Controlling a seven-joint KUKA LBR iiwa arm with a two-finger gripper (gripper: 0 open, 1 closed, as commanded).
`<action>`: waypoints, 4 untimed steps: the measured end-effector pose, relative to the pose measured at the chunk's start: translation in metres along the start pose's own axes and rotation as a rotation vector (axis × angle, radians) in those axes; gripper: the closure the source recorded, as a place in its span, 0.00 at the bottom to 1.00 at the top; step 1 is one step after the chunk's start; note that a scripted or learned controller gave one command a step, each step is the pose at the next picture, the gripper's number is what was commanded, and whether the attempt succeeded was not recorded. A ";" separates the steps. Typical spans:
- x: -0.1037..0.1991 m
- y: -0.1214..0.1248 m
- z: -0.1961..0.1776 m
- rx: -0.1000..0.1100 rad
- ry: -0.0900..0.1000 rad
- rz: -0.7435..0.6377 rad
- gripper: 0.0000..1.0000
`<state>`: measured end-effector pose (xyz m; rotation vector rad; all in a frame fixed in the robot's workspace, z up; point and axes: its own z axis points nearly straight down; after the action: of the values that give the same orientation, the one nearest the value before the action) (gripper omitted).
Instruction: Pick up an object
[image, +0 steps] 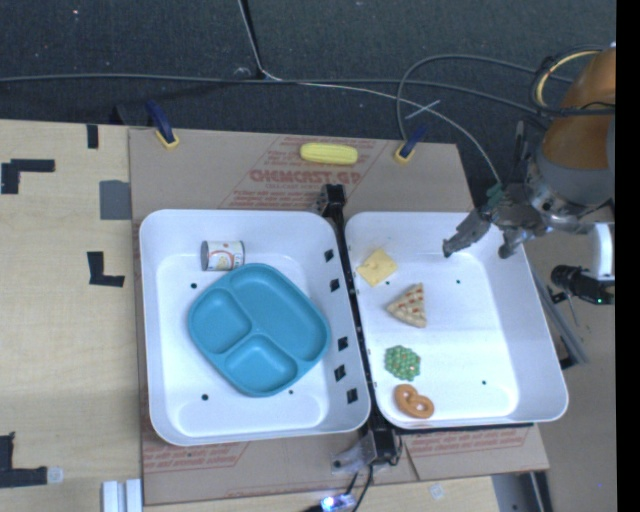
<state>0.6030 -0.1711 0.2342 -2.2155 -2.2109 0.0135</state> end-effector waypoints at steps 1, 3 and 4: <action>0.001 0.003 -0.008 -0.013 -0.002 -0.004 0.00; -0.008 0.005 0.095 -0.010 -0.003 -0.003 0.00; -0.006 0.007 0.145 -0.016 0.003 -0.003 0.00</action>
<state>0.6081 -0.1771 0.0892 -2.2196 -2.2206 -0.0075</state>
